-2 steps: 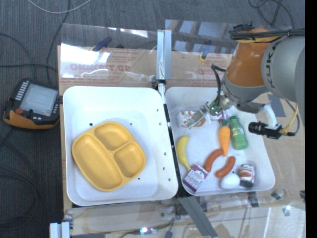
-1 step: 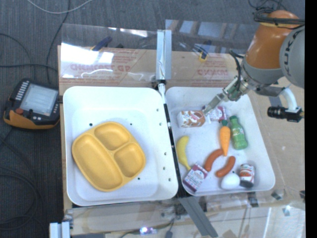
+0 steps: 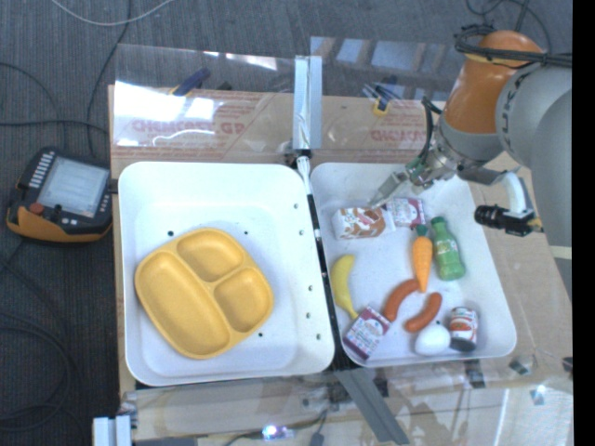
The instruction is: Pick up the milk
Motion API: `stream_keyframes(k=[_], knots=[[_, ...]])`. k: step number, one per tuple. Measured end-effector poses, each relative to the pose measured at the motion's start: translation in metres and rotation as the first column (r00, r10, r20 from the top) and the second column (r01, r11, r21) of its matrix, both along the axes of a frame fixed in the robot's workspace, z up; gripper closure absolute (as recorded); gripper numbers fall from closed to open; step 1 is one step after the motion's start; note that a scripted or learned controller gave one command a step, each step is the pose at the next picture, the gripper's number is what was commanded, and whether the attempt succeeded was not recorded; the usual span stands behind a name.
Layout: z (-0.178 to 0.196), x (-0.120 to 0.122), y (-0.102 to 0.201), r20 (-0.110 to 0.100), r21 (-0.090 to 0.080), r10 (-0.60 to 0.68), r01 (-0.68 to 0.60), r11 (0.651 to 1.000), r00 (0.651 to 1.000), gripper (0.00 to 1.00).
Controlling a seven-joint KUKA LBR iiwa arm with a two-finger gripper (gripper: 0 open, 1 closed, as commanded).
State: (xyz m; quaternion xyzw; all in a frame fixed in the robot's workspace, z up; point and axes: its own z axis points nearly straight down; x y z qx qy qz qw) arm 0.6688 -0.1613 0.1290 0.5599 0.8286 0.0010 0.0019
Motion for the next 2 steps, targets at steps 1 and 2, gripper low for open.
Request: stream_keyframes(k=[1,2], knots=[[0.088,-0.005,-0.014,-0.001,-0.005,0.124,-0.124,0.992,0.992,0.00],[0.050,0.000,0.053,-0.003,-0.001,0.097,-0.097,0.995,0.995,0.00]])
